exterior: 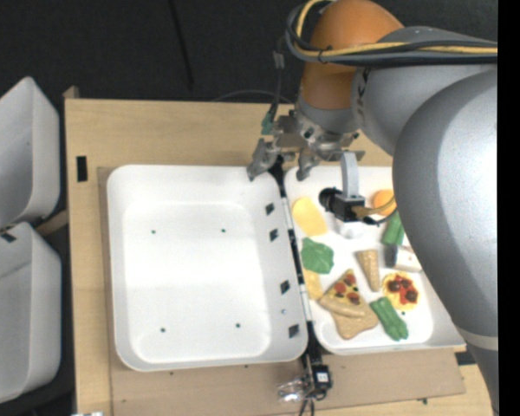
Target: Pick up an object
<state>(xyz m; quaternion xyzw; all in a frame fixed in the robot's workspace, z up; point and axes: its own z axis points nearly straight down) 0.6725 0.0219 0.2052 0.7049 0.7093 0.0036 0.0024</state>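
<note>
— What is being shown of the arm [442,163]?
— Smooth grey casing is being displayed, an orange band [347,24] is being worn above the wrist, and yellow-and-black cables [390,52] are being carried across it.

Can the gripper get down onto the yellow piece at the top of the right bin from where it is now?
Probably yes: the gripper hangs just above the yellow piece, whose top lies uncovered.

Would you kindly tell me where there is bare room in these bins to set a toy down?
The left bin is bare from wall to wall. The right bin is crowded: pizza slice, green leaf and yellow piece lie close together, the tool at its far corner.
</note>
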